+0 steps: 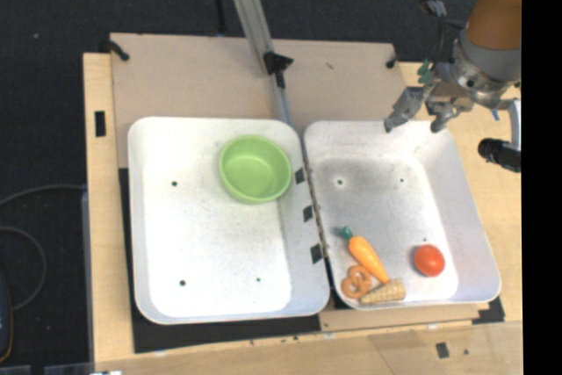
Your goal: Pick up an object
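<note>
Two shallow white bins sit side by side on a bench, seen from above at a slant. The left bin (176, 277) holds a green bowl (255, 169), upright, near its far edge and toward the side that meets the right bin (457, 215). The right bin serves as the landmark for the remaining items: a carrot (365, 256) lies in its near part, close to the wall shared with the left bin; a pretzel (356, 281) sits just beside the carrot's near end, touching or almost touching it; an ice-cream cone (385, 292) lies on its side along the near wall; a red tomato (428, 260) rests apart from these, toward the near outer corner. The gripper (418, 113) hovers above the far edge of the right bin, its two fingers spread apart with nothing between them, well away from every item.
</note>
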